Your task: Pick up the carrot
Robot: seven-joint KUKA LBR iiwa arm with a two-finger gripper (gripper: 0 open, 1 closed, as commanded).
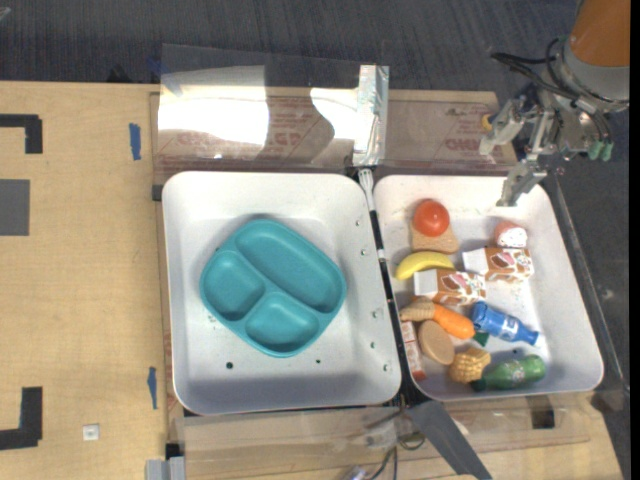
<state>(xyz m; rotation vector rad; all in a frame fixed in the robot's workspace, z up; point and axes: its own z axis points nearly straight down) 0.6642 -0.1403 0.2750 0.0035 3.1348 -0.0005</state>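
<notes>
The carrot (453,321) is small and orange with a green tip. It lies in the lower middle of the right bin (574,298), between a brown round bread piece (436,343) and a blue bottle (505,326). My gripper (524,168) hangs over the bin's far right corner, well above and behind the carrot, with nothing seen in it. The arm's orange band (605,13) shows at the top right.
The right bin also holds a red tomato (432,216), a banana (425,264), a corn cob (468,366), a green vegetable (515,371) and several small boxes. In the left bin (190,228) lies a teal divided plate (272,284). A clear plastic sheet (270,118) stands behind the bins.
</notes>
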